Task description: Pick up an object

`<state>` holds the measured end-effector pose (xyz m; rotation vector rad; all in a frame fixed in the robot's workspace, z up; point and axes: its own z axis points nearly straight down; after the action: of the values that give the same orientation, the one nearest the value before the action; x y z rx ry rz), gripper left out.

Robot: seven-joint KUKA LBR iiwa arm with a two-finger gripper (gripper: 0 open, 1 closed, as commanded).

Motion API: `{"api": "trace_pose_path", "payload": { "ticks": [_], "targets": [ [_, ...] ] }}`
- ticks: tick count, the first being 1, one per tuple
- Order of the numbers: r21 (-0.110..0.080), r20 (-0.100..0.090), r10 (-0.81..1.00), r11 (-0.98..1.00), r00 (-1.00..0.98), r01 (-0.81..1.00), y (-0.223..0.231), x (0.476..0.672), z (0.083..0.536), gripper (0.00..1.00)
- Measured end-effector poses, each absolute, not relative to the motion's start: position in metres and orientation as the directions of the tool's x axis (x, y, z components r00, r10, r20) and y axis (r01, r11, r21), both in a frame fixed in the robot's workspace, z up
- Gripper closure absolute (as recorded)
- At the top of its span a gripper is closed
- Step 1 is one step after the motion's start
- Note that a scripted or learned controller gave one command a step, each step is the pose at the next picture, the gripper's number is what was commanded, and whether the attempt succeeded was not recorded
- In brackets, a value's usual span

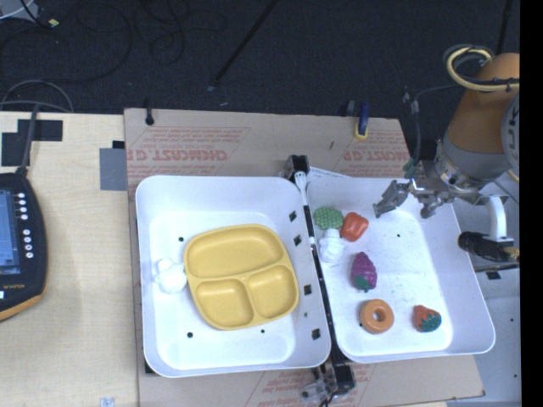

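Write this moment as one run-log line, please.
two-finger gripper: open, over right white bin | holding: nothing | orange toy doughnut: in bin

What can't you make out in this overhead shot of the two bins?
- Grey arm's gripper, camera view: too small and dark against the right white bin rim to read.
- White lumpy item beside the yellow divided plastic plate: blends into the left white bin.
- Black handheld controller: cut off by left edge.
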<state>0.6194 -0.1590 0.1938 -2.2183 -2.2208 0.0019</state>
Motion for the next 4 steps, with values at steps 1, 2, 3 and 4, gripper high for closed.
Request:
{"api": "trace_pose_path", "payload": {
  "ticks": [1,2,3,4],
  "targets": [
    [0.000,-0.001,1.000,0.000,0.000,1.000,-0.110,0.611,0.105,0.00],
    [0.000,-0.003,1.000,-0.002,0.002,1.000,-0.177,0.644,0.087,0.00],
    [-0.008,0.000,1.000,-0.003,0.003,1.000,-0.215,0.574,0.087,0.00],
    [-0.003,0.001,1.000,-0.006,0.006,1.000,-0.216,0.577,0.098,1.00]
  ]
}}
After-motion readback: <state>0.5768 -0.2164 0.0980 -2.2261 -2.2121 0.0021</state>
